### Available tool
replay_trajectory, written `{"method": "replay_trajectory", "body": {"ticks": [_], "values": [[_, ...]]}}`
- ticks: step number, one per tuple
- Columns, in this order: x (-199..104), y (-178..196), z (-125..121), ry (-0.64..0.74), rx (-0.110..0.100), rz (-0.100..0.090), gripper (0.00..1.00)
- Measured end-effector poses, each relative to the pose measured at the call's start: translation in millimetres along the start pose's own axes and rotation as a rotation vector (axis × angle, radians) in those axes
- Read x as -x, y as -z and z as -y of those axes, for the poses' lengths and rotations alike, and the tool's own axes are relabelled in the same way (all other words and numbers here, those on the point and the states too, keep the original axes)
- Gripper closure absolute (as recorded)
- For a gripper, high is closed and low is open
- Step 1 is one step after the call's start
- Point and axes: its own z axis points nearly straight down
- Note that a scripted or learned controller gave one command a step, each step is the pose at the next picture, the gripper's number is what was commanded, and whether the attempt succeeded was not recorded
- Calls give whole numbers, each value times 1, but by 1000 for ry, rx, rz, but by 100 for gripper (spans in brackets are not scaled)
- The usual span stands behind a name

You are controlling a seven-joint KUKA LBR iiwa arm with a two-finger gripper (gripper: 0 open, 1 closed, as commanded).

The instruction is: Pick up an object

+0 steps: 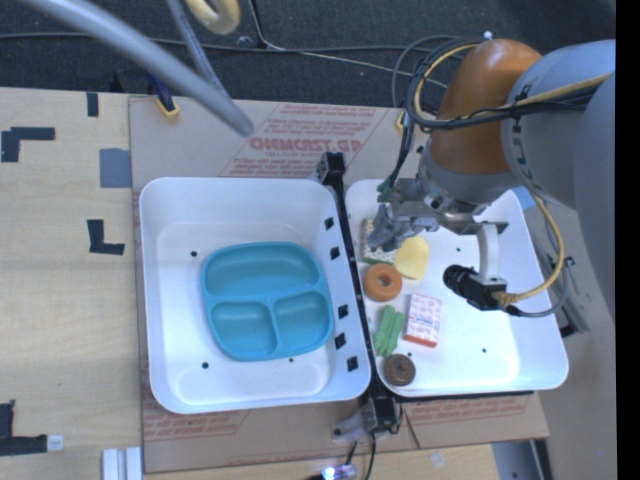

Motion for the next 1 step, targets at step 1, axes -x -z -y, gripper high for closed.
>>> {"method": "replay_trajectory", "body": {"ticks": [1], "values": [[-64, 1, 4, 2, 0, 0, 100]]}}
